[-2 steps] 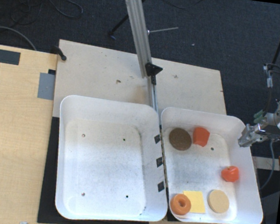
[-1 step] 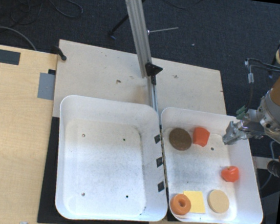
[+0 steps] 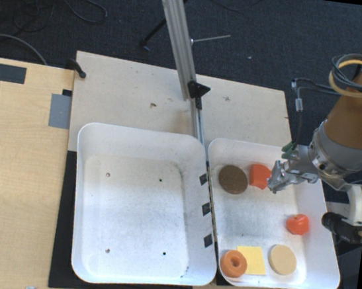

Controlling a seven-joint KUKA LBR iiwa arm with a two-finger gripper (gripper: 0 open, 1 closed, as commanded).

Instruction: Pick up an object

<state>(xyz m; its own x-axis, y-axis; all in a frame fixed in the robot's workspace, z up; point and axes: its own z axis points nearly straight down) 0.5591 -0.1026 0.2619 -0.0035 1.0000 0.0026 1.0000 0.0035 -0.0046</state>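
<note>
Pincer (image 3: 276, 182) low in the right bin (image 3: 323, 277), right beside the orange block (image 3: 259, 175) — whether it's clenched or released, I cannot tell. Nothing lifted yet — block sits on the bin floor next to the brown disc (image 3: 233, 179); the grab and raise are left.

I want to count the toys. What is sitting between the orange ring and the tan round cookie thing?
A flat yellow square lies between the orange ring and the tan disc, seen in the camera view.

Glossy white plastic bins (image 3: 147, 144), speckled; pale matt wooden bench (image 3: 128, 93).
</note>
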